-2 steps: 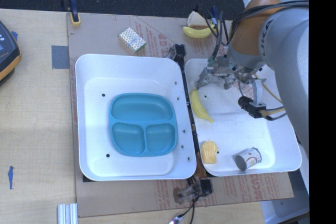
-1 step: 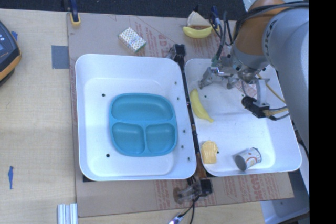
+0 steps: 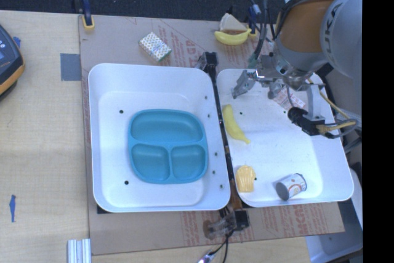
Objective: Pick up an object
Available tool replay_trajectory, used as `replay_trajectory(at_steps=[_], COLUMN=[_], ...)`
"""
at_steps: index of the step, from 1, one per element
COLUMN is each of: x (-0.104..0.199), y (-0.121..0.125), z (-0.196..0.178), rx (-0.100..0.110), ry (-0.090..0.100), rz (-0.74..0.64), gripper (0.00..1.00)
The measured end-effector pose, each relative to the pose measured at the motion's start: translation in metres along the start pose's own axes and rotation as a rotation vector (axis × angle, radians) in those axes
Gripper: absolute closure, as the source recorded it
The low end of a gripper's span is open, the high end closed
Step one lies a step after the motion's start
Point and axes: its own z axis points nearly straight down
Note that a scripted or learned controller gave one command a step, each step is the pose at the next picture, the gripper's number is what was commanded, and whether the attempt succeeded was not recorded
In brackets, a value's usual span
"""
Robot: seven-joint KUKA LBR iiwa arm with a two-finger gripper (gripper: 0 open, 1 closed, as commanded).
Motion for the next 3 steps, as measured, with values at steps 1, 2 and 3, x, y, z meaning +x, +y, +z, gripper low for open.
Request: replay_trajectory(at_steps=[1,2,3], x=[0.035,-0.039,-0.040], y=[0.006,0.016,0.016], z=[-0.004,0.019,0.009], rx=[0.001,0.000,0.001], ry=[-0.001,-0.002,-0.002], rz=[0.000,0.003,0.001], gripper=[0.00,0.00,1.00])
